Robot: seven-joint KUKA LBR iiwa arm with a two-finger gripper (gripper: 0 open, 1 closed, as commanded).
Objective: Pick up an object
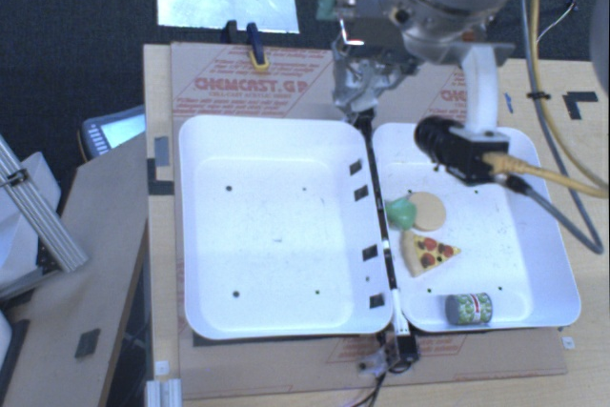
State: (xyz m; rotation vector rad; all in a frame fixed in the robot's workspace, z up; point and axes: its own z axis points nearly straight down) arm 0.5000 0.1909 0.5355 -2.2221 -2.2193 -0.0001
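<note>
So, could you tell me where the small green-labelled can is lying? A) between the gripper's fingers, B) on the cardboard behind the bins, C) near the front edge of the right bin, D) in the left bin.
C: the can lies on its side near the front edge of the right bin, in front of the pizza slice.
</note>
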